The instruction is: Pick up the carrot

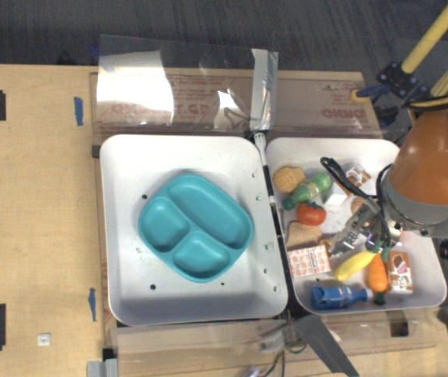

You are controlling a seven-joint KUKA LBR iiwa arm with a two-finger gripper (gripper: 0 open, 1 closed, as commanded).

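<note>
Carrot (377, 272): small orange plastic cone, lying near the front edge of the right bin (432, 297), touching a yellow banana (354, 264) on its left. Gripper (363, 234) sits just above-left of it in the clutter; can't tell its state. Blue bottle (339, 295) just in front. Teal divided plate (196, 225) in the left bin (122, 171).

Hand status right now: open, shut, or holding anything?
Hand: cannot be told. It sits low in the right bin, just up-left of the carrot, amid clutter.
</note>
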